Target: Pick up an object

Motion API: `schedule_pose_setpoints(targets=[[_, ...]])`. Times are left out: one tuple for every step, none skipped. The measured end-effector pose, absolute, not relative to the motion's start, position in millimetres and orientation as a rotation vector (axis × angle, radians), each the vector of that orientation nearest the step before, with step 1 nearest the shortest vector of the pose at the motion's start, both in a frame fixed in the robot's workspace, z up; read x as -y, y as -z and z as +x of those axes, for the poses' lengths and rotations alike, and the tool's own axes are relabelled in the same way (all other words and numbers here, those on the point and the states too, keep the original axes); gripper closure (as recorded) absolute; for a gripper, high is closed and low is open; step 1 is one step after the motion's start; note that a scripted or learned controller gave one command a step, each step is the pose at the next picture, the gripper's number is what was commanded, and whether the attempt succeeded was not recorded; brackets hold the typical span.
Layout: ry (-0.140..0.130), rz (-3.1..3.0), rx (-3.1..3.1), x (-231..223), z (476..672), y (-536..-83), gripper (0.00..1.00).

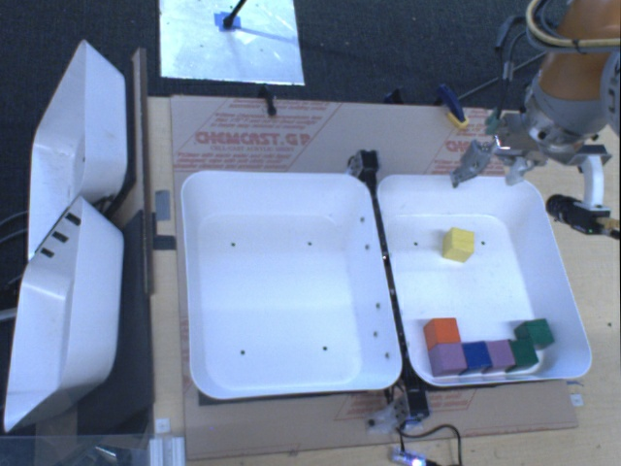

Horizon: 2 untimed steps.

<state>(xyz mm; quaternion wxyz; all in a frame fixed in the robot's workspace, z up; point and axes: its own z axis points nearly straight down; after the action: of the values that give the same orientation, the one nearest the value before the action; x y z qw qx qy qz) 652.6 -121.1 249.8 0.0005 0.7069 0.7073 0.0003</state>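
Note:
A yellow cube (458,244) lies in the middle of the right bin (543,223). Along that bin's near wall sit an orange block (441,331), a purple block (446,358), a blue block (475,355), a mauve block (501,353) and green blocks (530,341). My gripper (493,163) hangs above the right bin's far rim, up and to the right of the yellow cube, its two fingers spread apart and nothing between them.
The left bin (204,260) stands beside the right one. A clamp (364,163) sits where the two bins meet at the back. Stacked white bins (68,250) lean at the far left. A metal plate (231,27) lies beyond the bench.

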Motion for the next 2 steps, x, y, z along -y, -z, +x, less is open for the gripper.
schedule_pose_setpoints(targets=[[-0.005,2.184,-2.253,103.5,661.2,-295.5,0.0],[0.012,2.233,-2.224,152.5,610.3,-118.4,0.0]])
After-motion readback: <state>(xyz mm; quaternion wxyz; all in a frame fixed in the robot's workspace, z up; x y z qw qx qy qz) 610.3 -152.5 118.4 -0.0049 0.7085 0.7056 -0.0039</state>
